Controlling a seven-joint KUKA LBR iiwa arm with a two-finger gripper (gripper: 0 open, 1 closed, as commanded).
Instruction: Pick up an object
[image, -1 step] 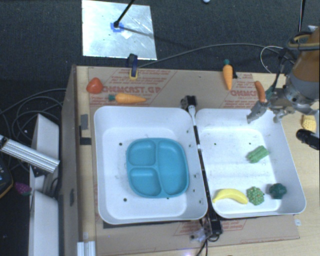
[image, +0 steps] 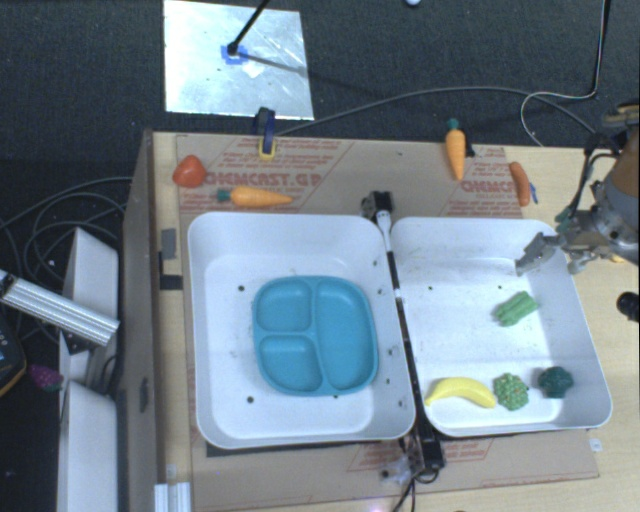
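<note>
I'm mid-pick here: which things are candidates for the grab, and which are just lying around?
Candidates, in the right bin under the gripper:
green pickle
banana
light green broccoli
dark green piece

Lying about:
blue divided plate in the left bin
carrots and tomato on the cardboard

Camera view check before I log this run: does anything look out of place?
Yes: three toy carrots and a tomato lie on the cardboard behind the bins, outside either one.
</note>
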